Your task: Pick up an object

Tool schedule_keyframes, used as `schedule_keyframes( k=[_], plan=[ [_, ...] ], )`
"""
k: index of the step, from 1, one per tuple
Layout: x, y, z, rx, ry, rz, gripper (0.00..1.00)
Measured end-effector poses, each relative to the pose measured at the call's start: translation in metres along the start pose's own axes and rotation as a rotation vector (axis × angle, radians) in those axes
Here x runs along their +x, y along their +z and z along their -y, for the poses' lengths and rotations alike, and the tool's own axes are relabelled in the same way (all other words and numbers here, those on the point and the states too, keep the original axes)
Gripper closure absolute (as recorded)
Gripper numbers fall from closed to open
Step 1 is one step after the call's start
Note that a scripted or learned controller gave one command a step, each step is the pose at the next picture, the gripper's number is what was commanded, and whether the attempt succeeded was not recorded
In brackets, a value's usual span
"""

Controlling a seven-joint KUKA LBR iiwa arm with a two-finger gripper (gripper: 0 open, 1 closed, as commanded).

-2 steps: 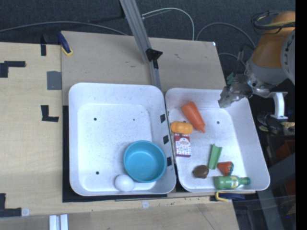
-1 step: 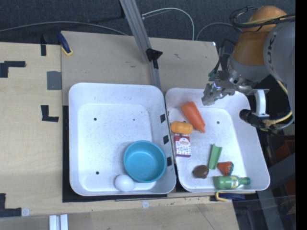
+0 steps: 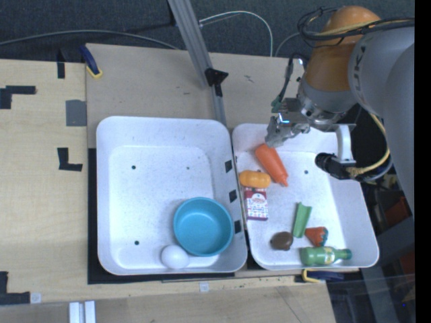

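Pale wood makes up the bench point(image 3: 155, 86) we look down on, with two shallow white bins side by side on it. We see the left bin point(image 3: 135, 147) holding a blue bowl point(image 3: 202, 225) near its front right corner, and a white ball point(image 3: 174, 256) touching the bowl's front left edge.

We find the gripper point(image 3: 276, 138) over the back left corner of the right bin point(image 3: 350, 207), hanging from the grey arm with its orange band point(image 3: 337, 52). We cannot tell how its jaws stand, since they are too small and blurred against the bin wall.

Just below the gripper lies the carrot point(image 3: 272, 164), flat on the bin floor. Its long axis runs diagonally, from the upper left beside the gripper down to the lower right. We cannot say whether gripper and carrot touch.

Next to the carrot's lower left side sits a small orange-yellow piece point(image 3: 254, 178), and in front of that a red and white carton point(image 3: 256, 203). Further forward we see a green stick point(image 3: 301, 219) standing nearly lengthwise to the bin, a brown lump point(image 3: 281, 241), a red piece point(image 3: 316, 235), and a green bottle point(image 3: 323, 255) lying on its side with its cap to the right.
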State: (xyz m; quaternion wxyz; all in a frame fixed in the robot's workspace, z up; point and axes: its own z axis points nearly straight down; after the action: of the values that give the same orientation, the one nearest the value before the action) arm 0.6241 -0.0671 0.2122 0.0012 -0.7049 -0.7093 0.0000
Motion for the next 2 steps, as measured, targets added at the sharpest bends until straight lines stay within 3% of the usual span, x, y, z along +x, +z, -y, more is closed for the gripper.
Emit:
schedule_keyframes(
  k=[2],
  plan=[
    [0.096,-0.004,0.004,-0.001,-0.001,0.0,1.0]
  ],
)
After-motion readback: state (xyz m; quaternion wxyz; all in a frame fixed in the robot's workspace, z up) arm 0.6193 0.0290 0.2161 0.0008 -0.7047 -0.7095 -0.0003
